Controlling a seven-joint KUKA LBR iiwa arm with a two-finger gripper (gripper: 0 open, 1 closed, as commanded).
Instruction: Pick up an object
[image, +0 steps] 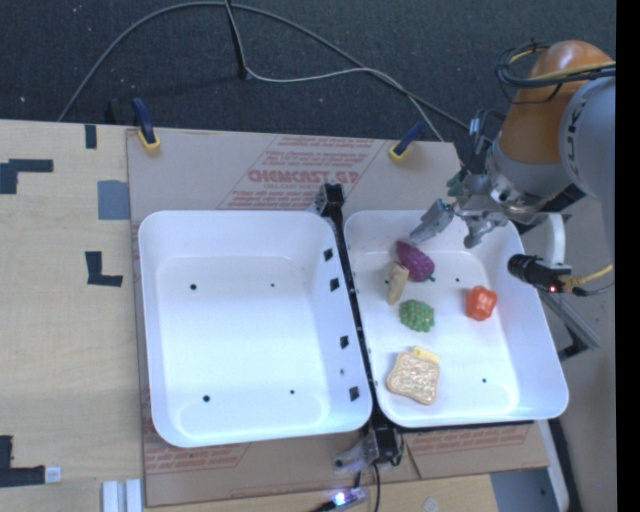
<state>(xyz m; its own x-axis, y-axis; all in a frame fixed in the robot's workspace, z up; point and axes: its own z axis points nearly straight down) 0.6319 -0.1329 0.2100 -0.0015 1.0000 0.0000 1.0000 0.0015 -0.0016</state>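
Observation:
The right bin (520, 395) holds several toy foods. A purple eggplant (415, 260) lies near its back, with a small tan piece (397, 283) beside it. A green broccoli (417, 316) sits in the middle, a red pepper (481, 303) to the right, and a slice of toast (413, 377) toward the front. My gripper (455, 226) hovers over the bin's back edge, just right of and above the eggplant. Its two grey fingers (432, 222) are spread apart with nothing between them.
The left bin (160, 300) stands beside the right one, a black divider clip strip (345, 300) between them. Both rest on a cardboard sheet (290, 175) held by yellow and blue clamps. Cables cross the dark floor behind.

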